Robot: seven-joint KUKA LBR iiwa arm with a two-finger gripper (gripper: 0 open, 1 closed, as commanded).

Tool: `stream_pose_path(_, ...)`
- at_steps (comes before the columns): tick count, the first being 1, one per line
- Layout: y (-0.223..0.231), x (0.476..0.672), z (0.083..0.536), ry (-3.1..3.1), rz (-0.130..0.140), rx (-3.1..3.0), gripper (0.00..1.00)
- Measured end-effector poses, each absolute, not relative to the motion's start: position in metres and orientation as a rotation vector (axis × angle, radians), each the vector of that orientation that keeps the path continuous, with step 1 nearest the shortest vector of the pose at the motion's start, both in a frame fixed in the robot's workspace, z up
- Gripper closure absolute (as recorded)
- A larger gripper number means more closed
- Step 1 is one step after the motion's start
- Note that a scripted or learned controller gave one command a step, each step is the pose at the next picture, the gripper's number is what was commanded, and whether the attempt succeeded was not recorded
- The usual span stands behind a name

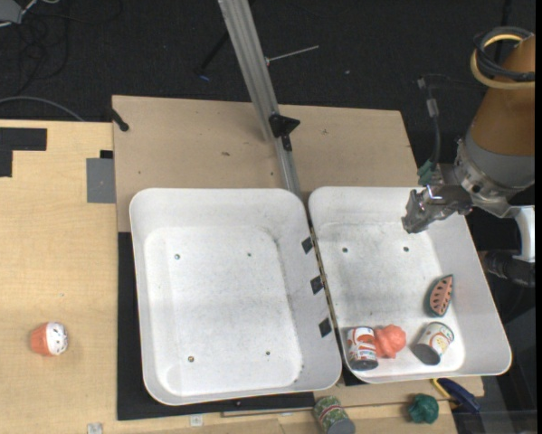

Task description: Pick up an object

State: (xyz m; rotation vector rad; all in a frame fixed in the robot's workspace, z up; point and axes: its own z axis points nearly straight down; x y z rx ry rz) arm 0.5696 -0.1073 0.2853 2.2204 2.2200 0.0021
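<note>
- Near edge of the right white plastic bin [488, 362]: a red-and-white labelled can [362, 346] touching a soft orange lump [391, 340], beside a small tilted tin cup [432, 343].
- Just beyond: an oval orange ribbed piece [441, 295].
- Farther: the metal two-finger gripper [417, 221] hangs above the bin's far right part, carrying nothing; its opening cannot be told.
- The left white bin [144, 208] lies alongside.

A small orange-and-white ball [49, 339] is lying on the light wooden bench [35, 269] at 9 o'clock from the left bin [153, 211]. A metal rail [257, 84] is being seen slanting away at 12 o'clock. Below the right bin [483, 283], at 6 o'clock, a can [331, 414] and a green lump [423, 409] are resting.
</note>
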Motion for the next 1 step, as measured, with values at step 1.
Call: stream_pose_path(1,-0.0663,0.5649,0.2785,2.227,-0.003,2.221,1.00)
